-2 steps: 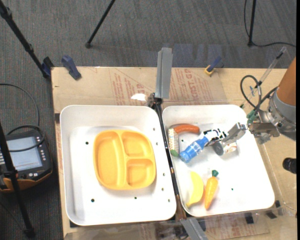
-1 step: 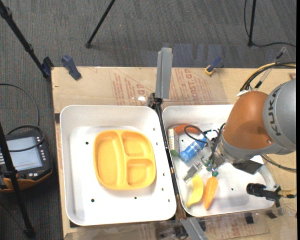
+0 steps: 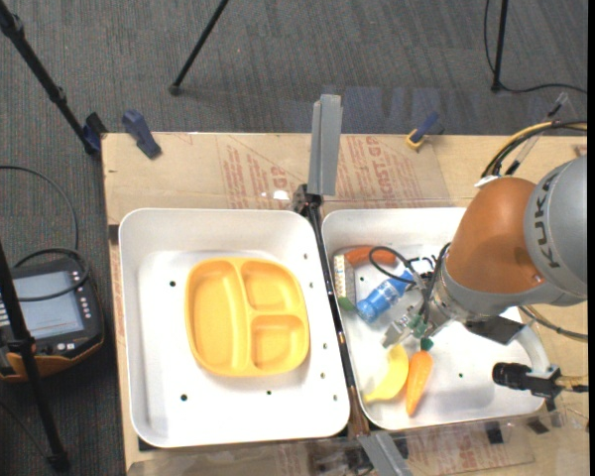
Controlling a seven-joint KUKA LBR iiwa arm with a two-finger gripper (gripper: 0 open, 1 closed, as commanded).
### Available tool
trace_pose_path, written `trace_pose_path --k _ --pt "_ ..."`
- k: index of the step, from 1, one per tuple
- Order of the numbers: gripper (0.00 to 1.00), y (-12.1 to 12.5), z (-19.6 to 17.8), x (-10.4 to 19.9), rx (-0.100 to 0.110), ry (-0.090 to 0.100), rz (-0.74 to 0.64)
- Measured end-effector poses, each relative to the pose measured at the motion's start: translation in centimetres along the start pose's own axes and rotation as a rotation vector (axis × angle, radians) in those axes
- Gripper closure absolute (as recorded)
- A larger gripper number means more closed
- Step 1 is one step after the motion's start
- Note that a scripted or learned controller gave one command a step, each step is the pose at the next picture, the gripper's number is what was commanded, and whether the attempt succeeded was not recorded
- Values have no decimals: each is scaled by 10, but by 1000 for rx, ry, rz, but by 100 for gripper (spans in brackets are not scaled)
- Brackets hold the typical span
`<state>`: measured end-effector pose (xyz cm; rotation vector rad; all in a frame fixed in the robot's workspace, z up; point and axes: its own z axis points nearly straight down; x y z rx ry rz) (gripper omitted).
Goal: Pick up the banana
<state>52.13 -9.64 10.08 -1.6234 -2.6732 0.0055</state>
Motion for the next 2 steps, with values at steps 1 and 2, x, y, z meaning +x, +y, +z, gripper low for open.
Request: trace_pose_path --k 1,2 --pt "0 0 0 0 0 0 0" --pt "0 -30 17 23 -5 -5 23"
